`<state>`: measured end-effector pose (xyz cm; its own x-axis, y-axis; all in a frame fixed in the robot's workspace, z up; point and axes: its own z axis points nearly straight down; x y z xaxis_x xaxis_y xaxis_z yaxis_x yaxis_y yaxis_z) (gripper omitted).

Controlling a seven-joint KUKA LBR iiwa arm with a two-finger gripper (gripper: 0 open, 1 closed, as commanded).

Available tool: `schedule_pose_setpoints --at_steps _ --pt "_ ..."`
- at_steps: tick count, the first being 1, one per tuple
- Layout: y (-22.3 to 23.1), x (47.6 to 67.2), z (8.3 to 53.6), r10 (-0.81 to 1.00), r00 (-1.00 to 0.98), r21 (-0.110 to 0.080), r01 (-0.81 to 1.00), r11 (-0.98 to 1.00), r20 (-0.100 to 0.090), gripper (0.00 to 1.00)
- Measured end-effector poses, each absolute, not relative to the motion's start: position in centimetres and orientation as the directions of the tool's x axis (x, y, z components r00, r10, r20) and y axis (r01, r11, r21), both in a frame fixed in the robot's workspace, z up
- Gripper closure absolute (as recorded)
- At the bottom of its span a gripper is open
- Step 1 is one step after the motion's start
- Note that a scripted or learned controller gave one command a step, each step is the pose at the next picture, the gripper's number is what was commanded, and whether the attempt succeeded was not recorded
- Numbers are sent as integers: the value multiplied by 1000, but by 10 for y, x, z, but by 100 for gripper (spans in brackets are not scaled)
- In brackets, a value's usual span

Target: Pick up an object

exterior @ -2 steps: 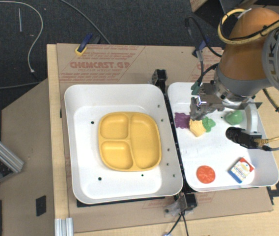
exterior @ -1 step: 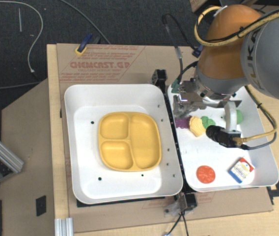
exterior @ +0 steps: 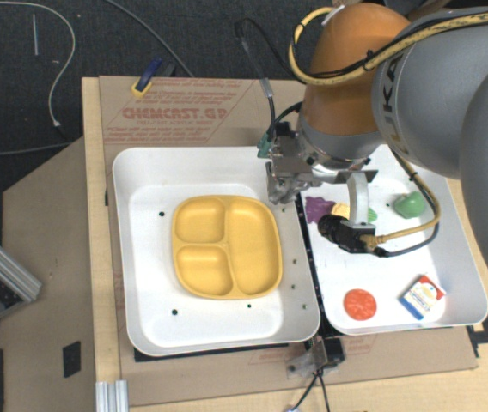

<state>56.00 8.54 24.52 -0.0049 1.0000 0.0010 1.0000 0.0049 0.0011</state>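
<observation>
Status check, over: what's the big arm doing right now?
Claw low at the divide between the bins, beside the purple piece. No pick visible yet. Red disc, green piece, small box loose in right bin; yellow plate in left bin.

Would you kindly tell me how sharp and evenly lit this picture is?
Camera view: the yellow plate and red disc are sharp; the grey arm at upper right looks soft, near the lens; the white left bin is bright without harsh glare; shadows are faint.
</observation>
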Motion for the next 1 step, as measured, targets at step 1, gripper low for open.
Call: schedule_pose_setpoints --at_steps 1 --pt "83 560 246 1000 -1 1 1000 1 1 0"
